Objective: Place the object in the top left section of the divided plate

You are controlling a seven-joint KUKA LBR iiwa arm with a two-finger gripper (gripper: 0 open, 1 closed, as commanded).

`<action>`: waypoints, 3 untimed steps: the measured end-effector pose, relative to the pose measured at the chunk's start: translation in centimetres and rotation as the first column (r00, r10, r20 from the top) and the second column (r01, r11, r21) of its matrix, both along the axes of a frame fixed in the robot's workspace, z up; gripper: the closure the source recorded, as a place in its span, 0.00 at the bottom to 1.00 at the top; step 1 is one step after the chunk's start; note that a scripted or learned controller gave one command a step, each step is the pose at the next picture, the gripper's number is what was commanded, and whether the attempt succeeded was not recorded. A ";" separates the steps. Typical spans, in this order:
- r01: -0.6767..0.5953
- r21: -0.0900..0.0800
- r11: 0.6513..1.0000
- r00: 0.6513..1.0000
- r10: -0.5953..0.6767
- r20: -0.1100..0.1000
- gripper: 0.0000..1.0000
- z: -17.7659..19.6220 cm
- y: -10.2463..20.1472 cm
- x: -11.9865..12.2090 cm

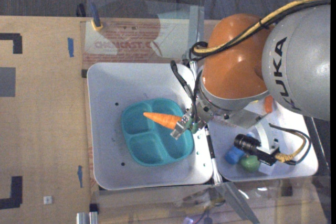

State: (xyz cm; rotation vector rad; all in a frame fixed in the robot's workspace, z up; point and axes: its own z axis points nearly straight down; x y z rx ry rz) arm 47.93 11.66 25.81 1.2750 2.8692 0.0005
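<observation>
A teal divided plate (155, 150) lies in the left white bin (105, 128). An orange carrot (160, 119) stretches across the plate's upper sections, its pointed tip toward the left over the top left section. Its thick end, with a bit of green, sits at my gripper (182, 127) by the plate's right rim. The silver fingers (178, 130) are closed on that thick end. I cannot tell whether the carrot rests on the plate or hangs just above it. The grey and orange arm covers the space between the bins.
The right bin (310, 165) holds a blue object (233, 156) and a green object (250, 163) near its front, and an orange piece (268, 104) peeks out beside the arm. A black cable-fed part (252, 145) hangs under the wrist. A clear sheet (142, 23) lies behind the left bin.
</observation>
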 end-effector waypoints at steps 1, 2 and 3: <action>-0.002 -0.001 1.000 1.000 0.002 0.001 1.00 0.9 0.0 0.0; -0.040 0.000 0.999 0.999 0.040 -0.005 1.00 -0.8 3.8 -0.1; -0.040 0.000 0.999 0.999 0.040 -0.004 0.00 -0.8 3.8 -0.1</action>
